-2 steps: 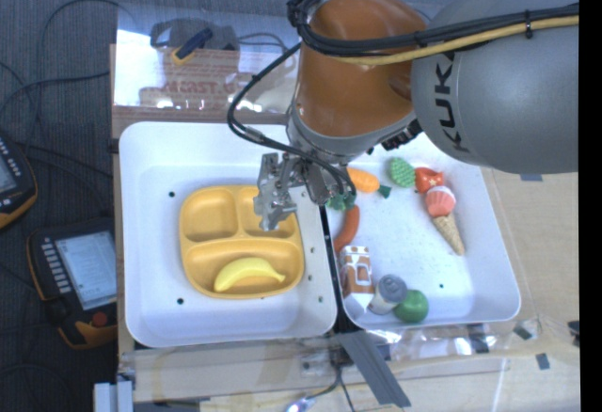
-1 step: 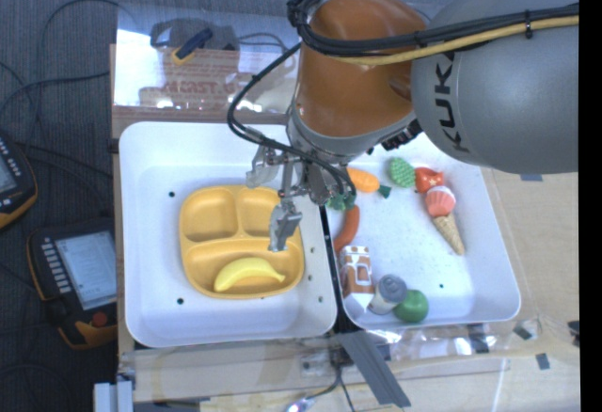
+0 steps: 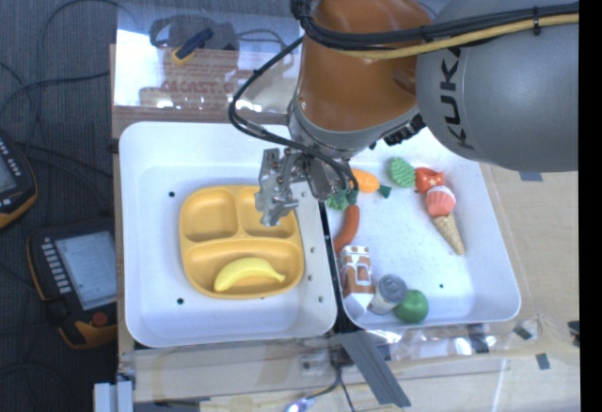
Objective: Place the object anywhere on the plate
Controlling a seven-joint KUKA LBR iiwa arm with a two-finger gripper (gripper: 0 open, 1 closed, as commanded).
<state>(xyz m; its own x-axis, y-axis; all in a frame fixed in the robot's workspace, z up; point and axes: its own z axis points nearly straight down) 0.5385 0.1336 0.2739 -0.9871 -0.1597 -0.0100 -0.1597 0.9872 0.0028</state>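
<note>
Gripper (image 3: 278, 203) at frame centre, over the yellow plate's (image 3: 202, 214) upper right compartment; finger state: cannot tell. Banana (image 3: 249, 276) lies in the lower compartment. Probably light, rigid, slick plastic; grasp mid-body across its width.

Legible text: "KUKA" in black capitals on the grey arm (image 3: 499, 81) casing, reading sideways near its orange band; faint printing on the brown cardboard (image 3: 193, 81) behind the bins, too blurred to read
</note>
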